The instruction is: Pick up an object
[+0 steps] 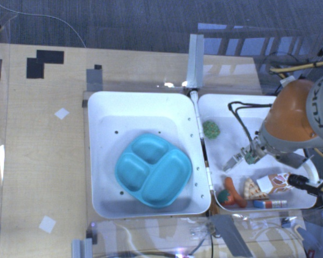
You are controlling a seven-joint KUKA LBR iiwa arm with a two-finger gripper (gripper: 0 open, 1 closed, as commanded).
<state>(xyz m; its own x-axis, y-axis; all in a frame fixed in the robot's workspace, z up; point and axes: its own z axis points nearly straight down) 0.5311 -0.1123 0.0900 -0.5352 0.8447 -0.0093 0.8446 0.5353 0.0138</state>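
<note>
Camera view: fingers (238, 160) above right bin (226, 107).

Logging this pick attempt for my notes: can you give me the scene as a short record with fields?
left bin: holds a blue divided plate
right bin: green ball near the top left; carrot, pizza slice, small carton and marker along the bottom
gripper: low over the right bin's middle, nothing between its fingers
arm: reaches in from the right

The round blue three-compartment plastic plate (153, 169) crowds the left white bin (99, 144); in the right white bin (226, 104), toys cluster lower right, bare floor upper centre.
</note>
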